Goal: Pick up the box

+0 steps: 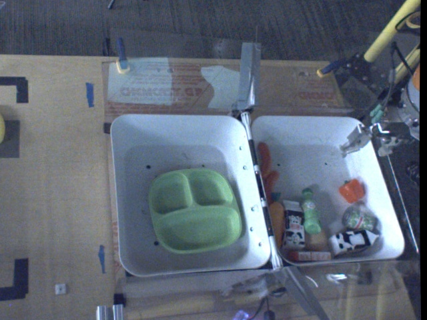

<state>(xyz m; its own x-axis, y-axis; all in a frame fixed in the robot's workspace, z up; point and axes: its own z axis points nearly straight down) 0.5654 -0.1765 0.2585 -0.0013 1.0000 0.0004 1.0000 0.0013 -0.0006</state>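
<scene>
The jaws (353,141) hang at the upper right rim of the right bin (307,135); whether they are open or closed cannot be told. The box (293,225), cow-patterned, stands near that bin's lower left, toward seven o'clock from the jaws, its long axis running twelve to six. Counted: two white bins, one green divided plate (194,210) in the left bin (133,139), one green bottle (310,211) just beside the box.

A pale green divided plate (194,210) sits in a white bin (127,139), while the box (293,224) wears black-and-white cow patches, beside a green bottle (310,212).
</scene>
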